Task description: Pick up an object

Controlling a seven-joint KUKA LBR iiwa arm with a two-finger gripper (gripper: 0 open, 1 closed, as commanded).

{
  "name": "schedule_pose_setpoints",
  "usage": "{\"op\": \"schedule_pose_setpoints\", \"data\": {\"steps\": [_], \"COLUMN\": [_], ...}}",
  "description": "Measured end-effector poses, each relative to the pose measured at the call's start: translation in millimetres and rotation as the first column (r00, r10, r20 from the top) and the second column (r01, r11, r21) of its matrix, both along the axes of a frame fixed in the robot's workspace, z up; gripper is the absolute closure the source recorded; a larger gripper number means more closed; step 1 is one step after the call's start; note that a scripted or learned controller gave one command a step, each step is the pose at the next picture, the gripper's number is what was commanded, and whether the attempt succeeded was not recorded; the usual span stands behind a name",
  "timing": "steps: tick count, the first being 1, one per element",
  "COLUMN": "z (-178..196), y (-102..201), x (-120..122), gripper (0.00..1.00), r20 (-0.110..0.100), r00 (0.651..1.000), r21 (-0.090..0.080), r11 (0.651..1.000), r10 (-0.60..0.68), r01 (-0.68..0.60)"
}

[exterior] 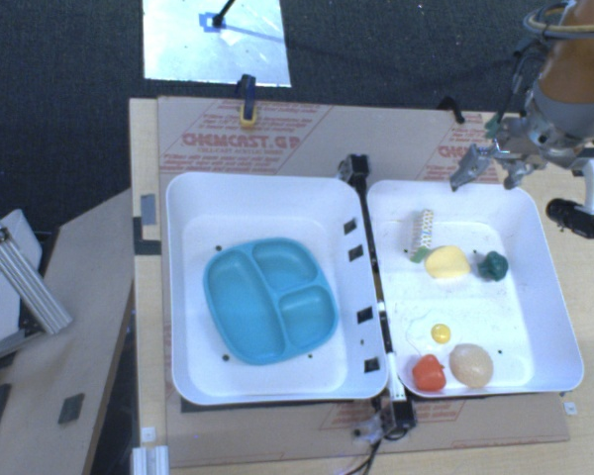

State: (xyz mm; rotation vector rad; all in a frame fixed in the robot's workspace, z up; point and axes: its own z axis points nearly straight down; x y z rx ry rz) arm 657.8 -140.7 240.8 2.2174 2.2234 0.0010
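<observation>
Bright, even light falls from above, and the white bins (pixel 277 191) come out nearly blown, their inner walls showing only faint grey shading. Shadows under the objects are soft and short. The metal sheet (pixel 216 28) at the top gives a pale glare. The picture is coarse and slightly soft; the arm (pixel 574 57) looks blurred at the edge.
</observation>
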Motion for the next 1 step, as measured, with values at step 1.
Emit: {"op": "schedule_pose_setpoints", "data": {"steps": [1], "z": [-56.2], "y": [6.3], "x": [7.9], "gripper": [0.00], "r20": [-0.003], "r00": [1.000], "r21": [0.001], "r11": [1.000], "r10": [0.004], "r01": [-0.004]}}
